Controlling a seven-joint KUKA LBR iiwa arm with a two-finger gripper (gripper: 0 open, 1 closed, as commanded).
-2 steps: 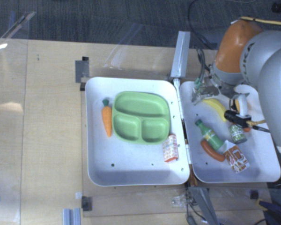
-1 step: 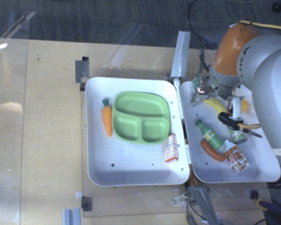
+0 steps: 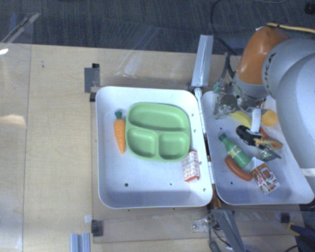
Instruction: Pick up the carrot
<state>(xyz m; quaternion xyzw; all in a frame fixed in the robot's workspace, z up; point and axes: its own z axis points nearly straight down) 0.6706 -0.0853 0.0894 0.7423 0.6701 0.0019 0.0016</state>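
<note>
We log the arm (image 3: pixel 299 88) first, grey with its orange band, reaching in from the right and covering much of the right bin (image 3: pixel 226 190); its pincer (image 3: pixel 252 121) hangs over that bin's upper half, and we cannot tell whether it is open or closed, since the wrist hides its working end; nothing is visibly held.

The left bin (image 3: pixel 147 196) sits well to the pincer's left; in it the green divided tray (image 3: pixel 158 131) takes up the middle; the carrot (image 3: pixel 119 133) lies just beside the tray's far edge, farther from the pincer than the tray, orange body running lengthwise, green top pointing to the bin's back wall; a small red-and-white carton (image 3: pixel 190 167) lies at the tray's near corner, between pincer and carrot but lower in the view.

Just below the pincer we note a green bottle (image 3: pixel 235 151), a sausage (image 3: pixel 238 169), a brown patterned packet (image 3: pixel 265 178); a yellow item (image 3: pixel 270 118) sits just to its right.

Our judgement: the step in hand is the traverse to the left bin; to do it well we carry the pincer high over the tray, then descend across the carrot's narrow width at mid-body; the tray rim touching or nearly touching the carrot leaves little room on that side.
</note>
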